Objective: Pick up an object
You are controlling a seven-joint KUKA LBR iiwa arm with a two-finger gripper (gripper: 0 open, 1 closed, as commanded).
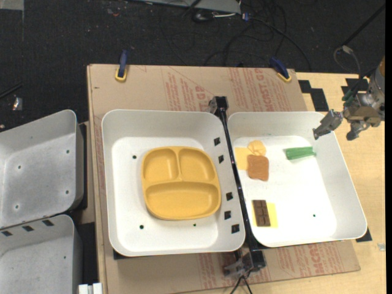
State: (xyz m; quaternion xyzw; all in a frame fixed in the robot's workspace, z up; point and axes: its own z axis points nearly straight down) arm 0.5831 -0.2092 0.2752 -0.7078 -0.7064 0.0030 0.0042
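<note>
Camera view is showing us a yellow divided plate [181,183] lying in the left bin [116,127]; in the right bin [331,225] we are seeing a brown block [258,168], a dark bar [261,212] nearer, and a green piece [299,154] farther right; our gripper [340,126] is hovering at the far right rim, fingers spread and holding nothing; we are judging this the approach, needing a descent over one object.
</note>
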